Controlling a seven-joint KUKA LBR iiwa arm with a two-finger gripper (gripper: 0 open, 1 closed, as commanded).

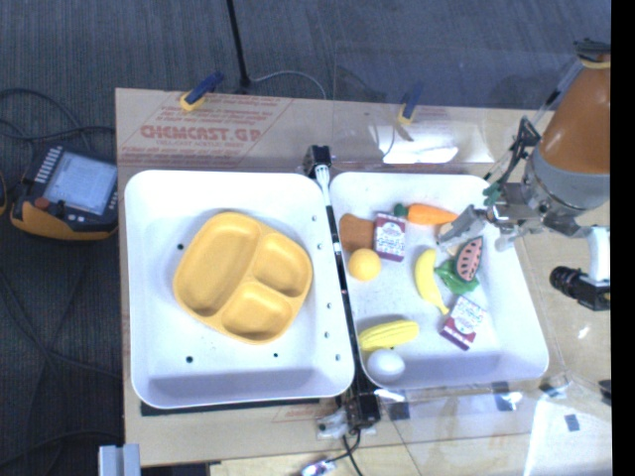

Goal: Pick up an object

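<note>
In the left bin [149, 266] we see a yellow divided tray [243, 276]; the right bin [526, 325] holds the toys: lemon [364, 264], banana [428, 278], carrot [433, 213], watermelon slice [469, 258]. Our gripper [466, 224] hovers spread above the watermelon slice, pinching nothing. We judge this the approach; next comes a straight descent. The far wall is near, with open floor toward the bin's front-right corner.

We have one fixed camera mounted above the bench [198, 117], looking down at a slant. It frames both white bins side by side, the left bin [149, 365] and the right bin [516, 355], plus surrounding carpet [397, 18] along the top and left. The arm [580, 137] enters from the right edge. We view the bench from moderate range.
</note>
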